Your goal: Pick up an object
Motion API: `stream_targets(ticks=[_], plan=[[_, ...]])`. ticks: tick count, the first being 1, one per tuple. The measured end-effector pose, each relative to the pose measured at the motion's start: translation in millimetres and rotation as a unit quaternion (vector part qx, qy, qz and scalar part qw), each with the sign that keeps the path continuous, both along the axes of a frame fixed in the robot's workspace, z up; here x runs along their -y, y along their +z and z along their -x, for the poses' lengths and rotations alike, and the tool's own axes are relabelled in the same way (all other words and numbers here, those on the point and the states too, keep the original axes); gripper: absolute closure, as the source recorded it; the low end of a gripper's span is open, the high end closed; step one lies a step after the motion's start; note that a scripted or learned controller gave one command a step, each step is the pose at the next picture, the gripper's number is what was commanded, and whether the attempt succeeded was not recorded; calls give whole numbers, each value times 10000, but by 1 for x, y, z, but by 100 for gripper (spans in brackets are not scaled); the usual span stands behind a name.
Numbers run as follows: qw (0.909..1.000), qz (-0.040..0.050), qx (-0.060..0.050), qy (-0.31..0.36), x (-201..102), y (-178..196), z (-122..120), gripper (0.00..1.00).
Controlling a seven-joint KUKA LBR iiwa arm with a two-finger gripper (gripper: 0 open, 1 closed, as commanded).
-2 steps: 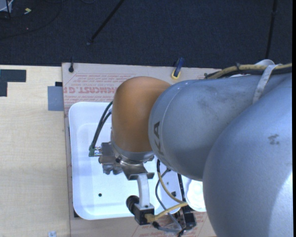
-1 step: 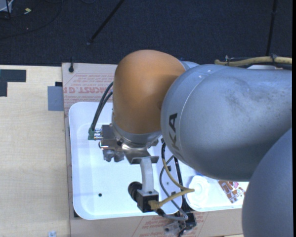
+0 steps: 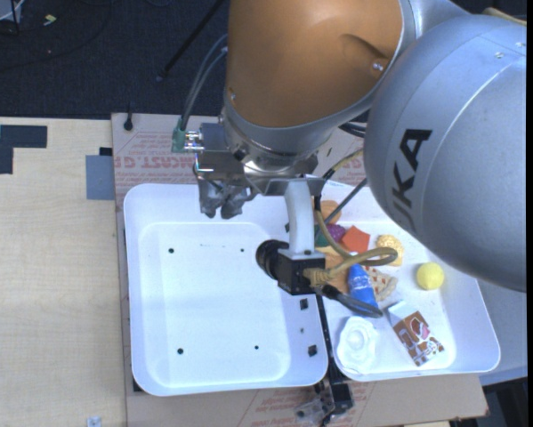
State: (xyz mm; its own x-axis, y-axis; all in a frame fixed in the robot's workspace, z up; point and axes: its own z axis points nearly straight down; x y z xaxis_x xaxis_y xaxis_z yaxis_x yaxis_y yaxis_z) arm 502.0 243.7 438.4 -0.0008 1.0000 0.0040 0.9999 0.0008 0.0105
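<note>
My gripper [image 3: 223,199] hangs over the far edge of the left white bin [image 3: 146,327], with nothing visible in it. The loose objects lie in the right bin [image 3: 481,350], to the gripper's right. Among them are a yellow ball [image 3: 430,276], an orange block [image 3: 356,238], a purple piece [image 3: 337,234], a blue tube [image 3: 362,290], a white cup [image 3: 358,343] and a brown and red packet [image 3: 417,336]. The large grey and orange arm covers the far part of the right bin.
The two bins meet along a raised rim [image 3: 318,327]. Both stand on cardboard [image 3: 159,154], and a pale wooden bench top [image 3: 44,283] lies to the left. A tan lumpy item [image 3: 389,245] lies near the ball.
</note>
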Motion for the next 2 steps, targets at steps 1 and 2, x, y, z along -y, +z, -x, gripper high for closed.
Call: stream_targets(ticks=[1, 2], plan=[[10000, 1, -21, 5, 0, 106, 22, 100], [10000, 39, -79, -43, 97, 98, -9, 100]])
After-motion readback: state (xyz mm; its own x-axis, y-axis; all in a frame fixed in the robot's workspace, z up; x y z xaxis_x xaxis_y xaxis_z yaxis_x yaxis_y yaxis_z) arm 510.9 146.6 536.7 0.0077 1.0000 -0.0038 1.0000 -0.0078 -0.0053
